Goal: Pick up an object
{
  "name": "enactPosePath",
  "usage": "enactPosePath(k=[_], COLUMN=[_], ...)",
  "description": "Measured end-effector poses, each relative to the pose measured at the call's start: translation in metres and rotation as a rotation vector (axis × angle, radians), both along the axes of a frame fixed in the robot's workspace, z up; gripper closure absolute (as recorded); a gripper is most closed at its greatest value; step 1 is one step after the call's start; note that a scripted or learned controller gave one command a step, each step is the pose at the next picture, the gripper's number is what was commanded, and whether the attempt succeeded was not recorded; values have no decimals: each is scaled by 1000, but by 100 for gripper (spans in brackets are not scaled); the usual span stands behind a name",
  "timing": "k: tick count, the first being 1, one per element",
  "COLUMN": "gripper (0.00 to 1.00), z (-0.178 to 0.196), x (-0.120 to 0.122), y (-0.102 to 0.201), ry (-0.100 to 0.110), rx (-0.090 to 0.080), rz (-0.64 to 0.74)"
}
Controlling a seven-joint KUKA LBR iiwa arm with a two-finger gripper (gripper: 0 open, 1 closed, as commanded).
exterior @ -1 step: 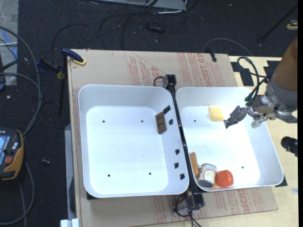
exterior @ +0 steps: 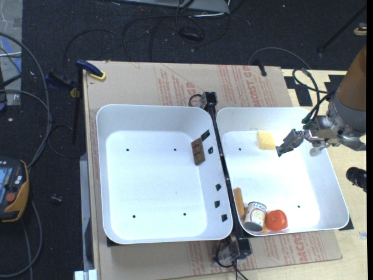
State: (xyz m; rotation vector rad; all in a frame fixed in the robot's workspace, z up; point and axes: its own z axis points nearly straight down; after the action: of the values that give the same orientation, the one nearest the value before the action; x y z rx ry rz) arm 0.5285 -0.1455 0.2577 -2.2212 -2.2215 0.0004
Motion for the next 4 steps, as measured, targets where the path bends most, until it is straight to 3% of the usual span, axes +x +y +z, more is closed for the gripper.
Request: enactPosePath(k=[3,4], gripper=[0,100], z=[-159,-147], x=[-1,0], y=[14,14], ry=[5,0], rx=[1,0], rz=[0,0])
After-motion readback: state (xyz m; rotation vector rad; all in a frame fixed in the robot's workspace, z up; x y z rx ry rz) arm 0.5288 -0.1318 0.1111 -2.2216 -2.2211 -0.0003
